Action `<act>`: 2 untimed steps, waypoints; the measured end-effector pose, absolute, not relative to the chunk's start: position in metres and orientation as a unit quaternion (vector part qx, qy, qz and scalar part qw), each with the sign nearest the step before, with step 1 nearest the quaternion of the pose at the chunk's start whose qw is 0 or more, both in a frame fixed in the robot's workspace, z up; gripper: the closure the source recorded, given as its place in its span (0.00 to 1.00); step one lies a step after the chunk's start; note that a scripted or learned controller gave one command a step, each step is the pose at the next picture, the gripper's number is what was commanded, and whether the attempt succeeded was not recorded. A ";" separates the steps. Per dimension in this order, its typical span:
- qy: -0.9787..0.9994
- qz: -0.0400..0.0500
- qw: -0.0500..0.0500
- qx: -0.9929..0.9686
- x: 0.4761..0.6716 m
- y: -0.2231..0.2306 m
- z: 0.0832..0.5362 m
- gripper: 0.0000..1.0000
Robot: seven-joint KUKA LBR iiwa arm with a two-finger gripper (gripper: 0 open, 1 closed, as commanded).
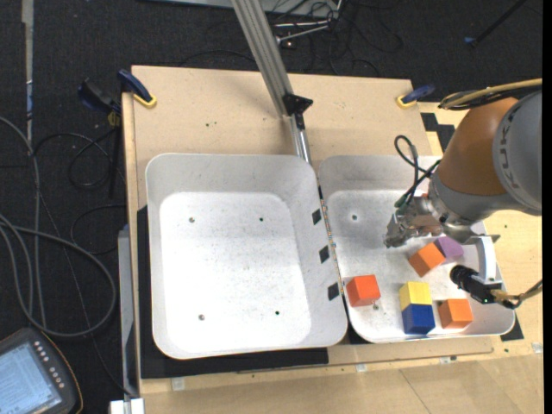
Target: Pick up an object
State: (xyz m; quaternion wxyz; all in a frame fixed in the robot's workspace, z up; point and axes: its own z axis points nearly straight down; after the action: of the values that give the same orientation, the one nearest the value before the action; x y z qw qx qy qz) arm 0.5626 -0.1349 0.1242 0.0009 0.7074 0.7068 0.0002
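Note:
The right bin (366, 205) holds several blocks near its front right. An orange cube (363, 289) lies toward the front middle. A yellow block (415, 294) sits against a blue block (418, 317), with another orange block (454, 313) to their right. An orange block (425, 258) and a purple block (450, 248) lie right beside my gripper (402, 234), which hangs low over the bin floor just left of them. The wrist hides the fingers.
The left bin (164, 231) has a bare speckled floor. A metal pole (263, 46) slants down from the top to the bins' shared back edge. Blue and yellow clamps (134, 86) hold the bench corners. Cables trail off the left.

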 end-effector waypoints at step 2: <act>0.708 0.002 0.003 0.706 0.572 -0.127 0.219 1.00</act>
State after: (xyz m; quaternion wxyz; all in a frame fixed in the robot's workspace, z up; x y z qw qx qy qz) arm 0.5716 -0.1272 0.2195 0.0031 0.7060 0.7082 0.0017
